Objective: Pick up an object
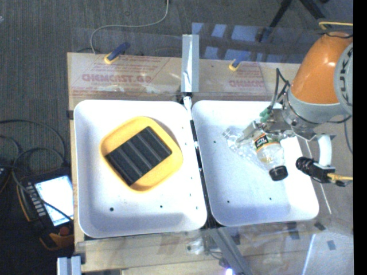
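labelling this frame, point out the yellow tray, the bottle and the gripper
yellow tray (pixel 116 140): camera view, on its yellow rim at the left.
bottle (pixel 269 153): camera view, on its clear body above the black cap.
gripper (pixel 268 132): camera view, midway between its fingertips.

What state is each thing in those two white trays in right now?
Yellow item with black ribbed top: lying flat in the left bin, untouched.
Clear plastic bottle: on its side in the right bin, black cap on.
Claw: low over the bottle.
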{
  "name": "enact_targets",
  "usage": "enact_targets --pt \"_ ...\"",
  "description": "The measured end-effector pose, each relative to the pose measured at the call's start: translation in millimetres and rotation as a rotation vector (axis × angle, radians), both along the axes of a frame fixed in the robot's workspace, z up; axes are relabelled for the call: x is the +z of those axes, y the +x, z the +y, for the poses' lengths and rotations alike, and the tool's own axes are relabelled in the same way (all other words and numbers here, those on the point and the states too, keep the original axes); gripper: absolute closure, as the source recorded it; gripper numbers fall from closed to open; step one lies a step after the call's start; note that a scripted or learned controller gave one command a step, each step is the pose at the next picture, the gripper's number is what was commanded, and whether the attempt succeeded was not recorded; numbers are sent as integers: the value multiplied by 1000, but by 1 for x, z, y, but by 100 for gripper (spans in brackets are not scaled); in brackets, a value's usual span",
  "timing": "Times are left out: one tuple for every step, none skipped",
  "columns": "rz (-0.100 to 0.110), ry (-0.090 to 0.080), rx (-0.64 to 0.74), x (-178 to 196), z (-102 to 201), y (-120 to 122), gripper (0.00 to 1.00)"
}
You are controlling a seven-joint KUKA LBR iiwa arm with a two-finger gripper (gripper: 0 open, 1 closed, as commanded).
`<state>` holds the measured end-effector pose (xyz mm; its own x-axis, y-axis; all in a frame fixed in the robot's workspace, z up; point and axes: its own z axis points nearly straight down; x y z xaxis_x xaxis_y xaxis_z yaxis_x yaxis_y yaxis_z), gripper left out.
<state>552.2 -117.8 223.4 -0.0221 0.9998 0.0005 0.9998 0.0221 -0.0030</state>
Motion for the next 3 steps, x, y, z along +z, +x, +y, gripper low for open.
enact_targets --pt "1 -2 -172 -65 -81 39 0" --pt "1 -5 -154 -94 -97 68 0" --pt "-6 1 -130 -128 -89 98 0"
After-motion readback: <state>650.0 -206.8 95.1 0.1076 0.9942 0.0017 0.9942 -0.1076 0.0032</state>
